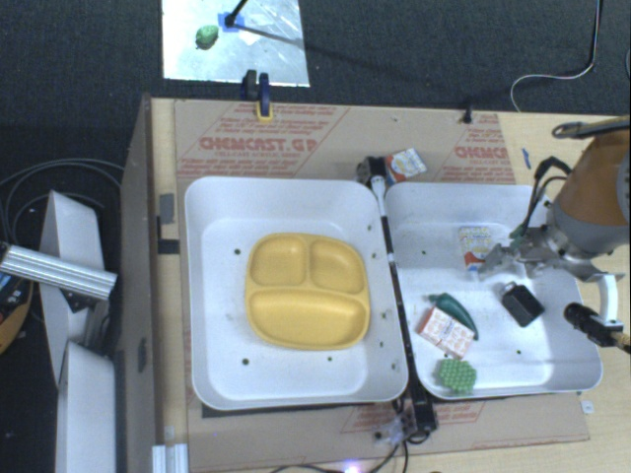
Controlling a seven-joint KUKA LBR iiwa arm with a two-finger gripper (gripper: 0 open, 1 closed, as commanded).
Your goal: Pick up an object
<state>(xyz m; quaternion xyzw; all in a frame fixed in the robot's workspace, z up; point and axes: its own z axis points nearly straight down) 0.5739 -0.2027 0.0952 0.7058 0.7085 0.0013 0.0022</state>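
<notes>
Pincer [490, 261] hovers over the right bin [582, 372], near its far edge; I cannot tell its state. I would lower straight onto the packet [475, 239] beside it.

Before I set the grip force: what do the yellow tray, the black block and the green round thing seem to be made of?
Yellow tray: likely moulded plastic, smooth with a soft sheen and rounded, divided compartments. Black block: looks hard and matte, perhaps plastic or rubber; too small to tell. Green round thing: bumpy, dotted surface, possibly rubber or textured plastic. The first lies in the left bin, the others in the right bin.
</notes>
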